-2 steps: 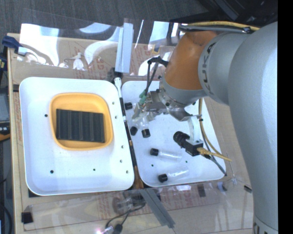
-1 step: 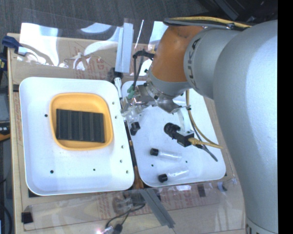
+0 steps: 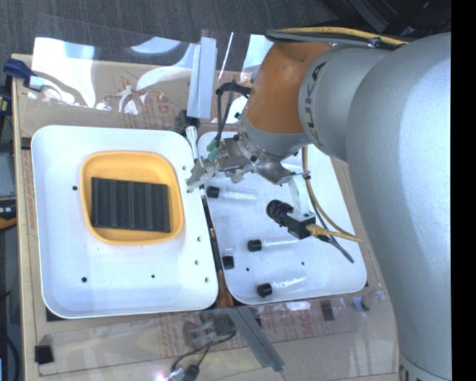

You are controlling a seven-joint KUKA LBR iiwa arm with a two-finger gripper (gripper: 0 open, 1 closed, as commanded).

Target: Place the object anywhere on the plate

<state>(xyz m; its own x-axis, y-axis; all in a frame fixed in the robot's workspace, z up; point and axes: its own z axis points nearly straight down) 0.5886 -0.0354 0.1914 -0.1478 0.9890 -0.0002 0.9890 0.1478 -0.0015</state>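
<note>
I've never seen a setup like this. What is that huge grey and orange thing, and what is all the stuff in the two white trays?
The big grey shape is a robot arm reaching in from the right. The orange band sits just above its wrist. The single camera is fixed above the bench and looks down at a slant. At the arm's tip is its claw, near the far end of the line where two shallow white bins meet. The left bin holds a yellow plate with a dark ribbed panel in its middle. The right bin holds a few small clear tubes with black caps. From this angle I cannot tell whether the claw holds anything.
</note>
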